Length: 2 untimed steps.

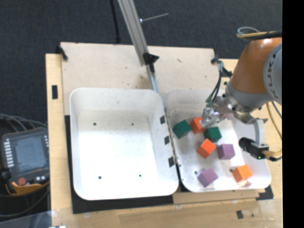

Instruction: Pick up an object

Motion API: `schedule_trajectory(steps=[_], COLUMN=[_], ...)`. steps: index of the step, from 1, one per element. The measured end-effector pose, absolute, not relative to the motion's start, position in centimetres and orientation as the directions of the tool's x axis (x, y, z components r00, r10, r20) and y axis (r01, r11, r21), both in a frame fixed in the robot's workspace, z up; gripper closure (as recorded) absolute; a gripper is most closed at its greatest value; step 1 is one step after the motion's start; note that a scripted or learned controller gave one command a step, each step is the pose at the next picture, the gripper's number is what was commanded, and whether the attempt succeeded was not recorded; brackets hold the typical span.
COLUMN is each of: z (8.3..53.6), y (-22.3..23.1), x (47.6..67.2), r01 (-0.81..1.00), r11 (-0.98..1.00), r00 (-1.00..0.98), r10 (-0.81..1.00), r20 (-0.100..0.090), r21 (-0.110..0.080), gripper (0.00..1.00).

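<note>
Gripper, state indeterminate, hung right of centre among an orange cube and a green cube; crowding risked a deflected grasp.

Grey arm with a broad, rounded orange band, dark lettering on the grey casing at the far right. Silvery metal claw at the wrist. Thin cables, greenish and pale, looping alongside. Small black module on a white bracket, yellowish wire attached.
</note>
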<state>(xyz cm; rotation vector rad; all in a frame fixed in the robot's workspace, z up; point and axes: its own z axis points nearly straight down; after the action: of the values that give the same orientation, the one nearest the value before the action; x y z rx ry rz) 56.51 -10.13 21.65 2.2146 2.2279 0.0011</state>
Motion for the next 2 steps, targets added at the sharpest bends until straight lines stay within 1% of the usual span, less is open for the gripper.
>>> schedule_trajectory(steps=[1,2], z=[21.5,22.0], y=[-4.5,-0.1], x=[54.8,54.6], r01=[1.000,1.000], r11=[0.007,0.007], r00=[-0.007,-0.007], r10=[1.000,1.000], r20=[0.001,0.002], r21=[0.000,0.002], gripper=[1.00,1.00])
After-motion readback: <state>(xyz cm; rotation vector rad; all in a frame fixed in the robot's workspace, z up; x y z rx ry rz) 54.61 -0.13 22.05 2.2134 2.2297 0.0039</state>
